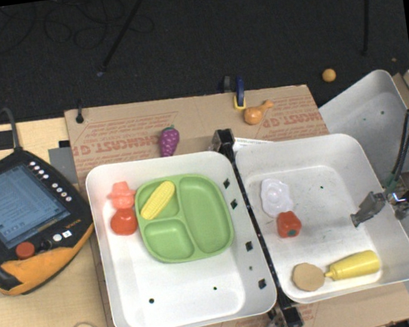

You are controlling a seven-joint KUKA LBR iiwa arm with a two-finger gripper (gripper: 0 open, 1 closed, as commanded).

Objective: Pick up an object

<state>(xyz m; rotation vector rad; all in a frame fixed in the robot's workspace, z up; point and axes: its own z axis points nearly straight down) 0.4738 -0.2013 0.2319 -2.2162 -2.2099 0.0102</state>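
At the far left of the bench sits a control pendant (18, 217), its grey screen tilted up and its orange casing underneath. Next comes the left bin (133, 299), where a green divided plate (198, 221) takes up the upper middle; a yellow corn cob (156, 200) lies in the plate's upper-left compartment, its long axis running diagonally from lower left to upper right. Just left of the plate, a pink toy (121, 195) stands above a red-orange one (123, 222), the two touching or nearly so. Behind the bins, on the cardboard sheet (131, 128), rests a purple bunch of grapes (168, 141), and further right an orange pear-shaped toy (256, 113). In the right bin (325, 156), a clear or whitish crumpled thing (275, 195) lies near the middle, too pale against the bin floor to name with confidence, and a red pepper-like toy (288, 224) sits just below it. Near the bin's front wall lies a yellow bottle (353, 265), its long axis almost level across the view, its narrow end pointing left and touching a tan round disc (308, 277). At the right rim of that bin hangs the gripper (370, 208), low over the bin's edge and well apart from the bottle; I cannot tell how its tool end stands, as it is dark and small from here.
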